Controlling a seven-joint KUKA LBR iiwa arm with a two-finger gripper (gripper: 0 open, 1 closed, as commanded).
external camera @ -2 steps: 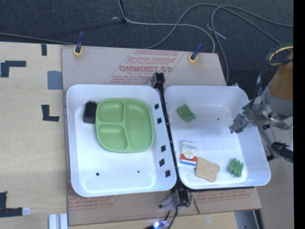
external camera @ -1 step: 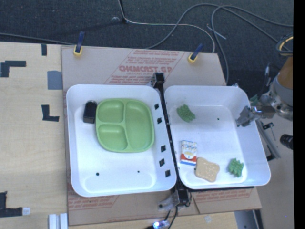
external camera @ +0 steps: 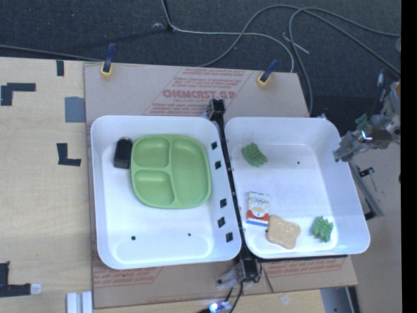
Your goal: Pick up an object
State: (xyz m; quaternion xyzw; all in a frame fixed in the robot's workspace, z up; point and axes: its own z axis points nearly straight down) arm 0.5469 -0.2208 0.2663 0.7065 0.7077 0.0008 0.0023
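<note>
The grey end effector [external camera: 355,143] hangs just outside the right white plastic bin [external camera: 339,175]; whether it is open cannot be told. To its left inside lies a green leafy toy [external camera: 254,154], with a small printed carton [external camera: 258,208], tan bread slice [external camera: 283,231] and second green piece [external camera: 322,228] below.
</note>
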